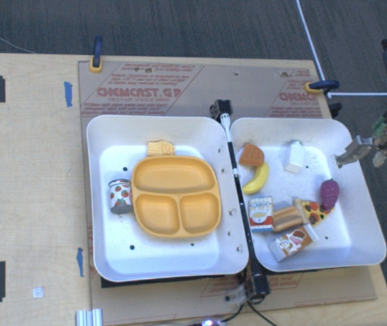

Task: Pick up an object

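Gripper (363, 149) at the far right, just over the right bin's (366, 250) right rim, upper part; it looks small and pale there, and I cannot tell how it is set, nor see anything in it. Closest to it inside the bin: a white block (295, 155) near the back wall, and purple grapes (328, 193) lower down by the right side. Touching the grapes on the left, a pizza slice (311, 211); beside that a hot dog (287, 218), and left of the hot dog a small red-and-white carton (261, 212). A second carton (292, 243) lies tilted toward the front of the bin. Further left, near the divide between bins, a banana (256, 178) curves below a brown bun-like piece (251, 155), the two touching. Left bin (105, 250): a yellow three-part tray (176, 195) sits in the middle, a small yellow item (160, 147) just behind it, and a can (119, 195) with a strawberry label against its left edge. Both bins rest on a cardboard sheet (139, 90), clamped at the back corners.
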`<state>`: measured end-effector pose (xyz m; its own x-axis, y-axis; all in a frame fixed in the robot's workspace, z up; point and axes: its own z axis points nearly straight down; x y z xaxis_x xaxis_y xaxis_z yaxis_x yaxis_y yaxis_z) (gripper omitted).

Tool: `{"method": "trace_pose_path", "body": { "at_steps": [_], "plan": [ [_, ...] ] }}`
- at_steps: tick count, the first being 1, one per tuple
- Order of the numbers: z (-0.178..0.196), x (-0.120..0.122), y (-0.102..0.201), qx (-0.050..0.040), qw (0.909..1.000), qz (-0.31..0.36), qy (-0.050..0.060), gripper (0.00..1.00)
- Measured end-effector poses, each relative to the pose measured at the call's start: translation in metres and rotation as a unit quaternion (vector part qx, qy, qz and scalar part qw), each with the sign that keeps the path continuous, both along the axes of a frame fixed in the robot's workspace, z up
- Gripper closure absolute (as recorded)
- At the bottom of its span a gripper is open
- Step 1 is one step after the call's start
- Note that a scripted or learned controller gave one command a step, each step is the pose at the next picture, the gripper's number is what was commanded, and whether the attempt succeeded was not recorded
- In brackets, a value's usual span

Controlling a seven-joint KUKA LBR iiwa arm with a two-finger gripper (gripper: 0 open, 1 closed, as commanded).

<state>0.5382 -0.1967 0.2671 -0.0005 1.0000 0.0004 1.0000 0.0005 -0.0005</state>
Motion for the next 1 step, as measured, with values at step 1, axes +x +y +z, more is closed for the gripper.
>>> {"method": "trace_pose_path", "body": {
  "at_steps": [1],
  "plan": [
    [-0.1485,0.0311,0.0407,0.0004,1.0000,0.000,0.001,0.00]
  ]
}}
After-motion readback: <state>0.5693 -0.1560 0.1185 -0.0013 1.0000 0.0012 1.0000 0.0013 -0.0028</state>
